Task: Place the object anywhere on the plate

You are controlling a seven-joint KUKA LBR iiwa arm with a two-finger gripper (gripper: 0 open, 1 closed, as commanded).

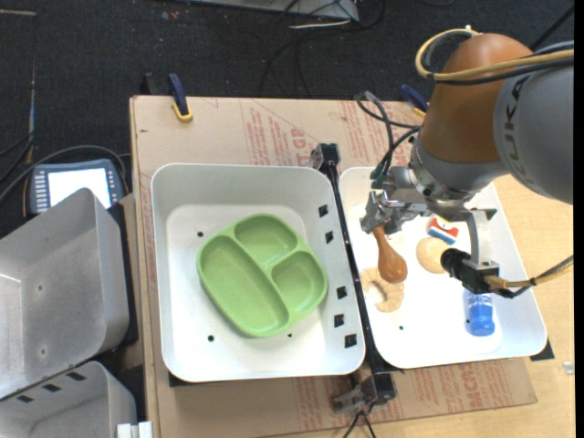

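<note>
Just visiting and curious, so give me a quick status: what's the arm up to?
Gripper over right bin, at brown wooden spoon. Green plate in left bin, bare. Nothing blocking the way across.

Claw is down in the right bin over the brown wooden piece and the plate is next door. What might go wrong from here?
1. The wooden piece hangs from the claw by its thin top end, so it may swing or slip on the way over.
2. Its lower end lies against the shrimp, which may get dragged.
3. The divider between the bins stands in the path to the green plate; a low carry may clip it.
</note>
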